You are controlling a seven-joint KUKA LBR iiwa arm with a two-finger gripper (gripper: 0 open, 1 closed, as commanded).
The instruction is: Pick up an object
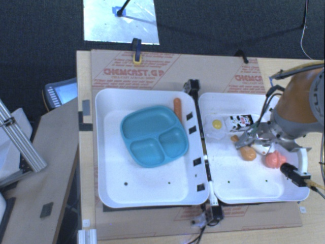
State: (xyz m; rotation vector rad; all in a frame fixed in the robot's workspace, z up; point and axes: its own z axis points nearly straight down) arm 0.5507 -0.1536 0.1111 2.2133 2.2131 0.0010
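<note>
In the right bin lie a small orange ball-like fruit, a pink-red round fruit, a black-and-white carton and a little yellow disc. My gripper reaches in from the right and sits low over the bin, just above and touching the upper edge of the orange fruit. The pink fruit lies right beside the gripper's body, to its lower right. The carton is just behind the gripper, partly covered by it.
The left bin holds a blue divided plate and an orange sausage-shaped piece at its back right. A black divider runs between the bins. A black part with a cable hangs near the right bin's front right.
</note>
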